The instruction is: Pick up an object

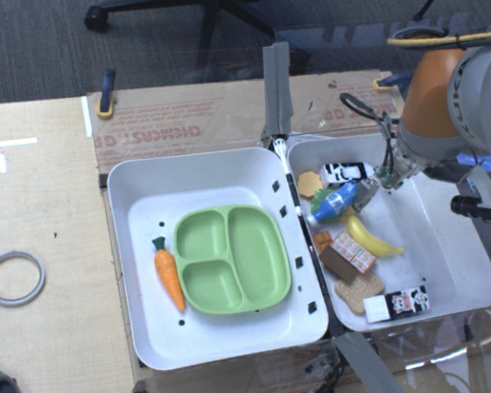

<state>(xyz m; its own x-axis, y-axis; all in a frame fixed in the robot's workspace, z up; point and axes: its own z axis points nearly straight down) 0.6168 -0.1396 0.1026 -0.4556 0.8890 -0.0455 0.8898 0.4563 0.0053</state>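
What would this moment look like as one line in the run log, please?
arm: over right bin | gripper: by blue bottle | banana: in bin | carrot: left bin, beside green tray

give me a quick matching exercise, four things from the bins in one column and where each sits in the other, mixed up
Things:
1. carrot
2. green divided plate
3. banana
4. blue bottle

Places:
A. middle of the left bin
B. right bin, just below the blue bottle
C. left bin, beside the plate's left edge
D. right bin, by the gripper

Pairs: 1-C, 2-A, 3-B, 4-D
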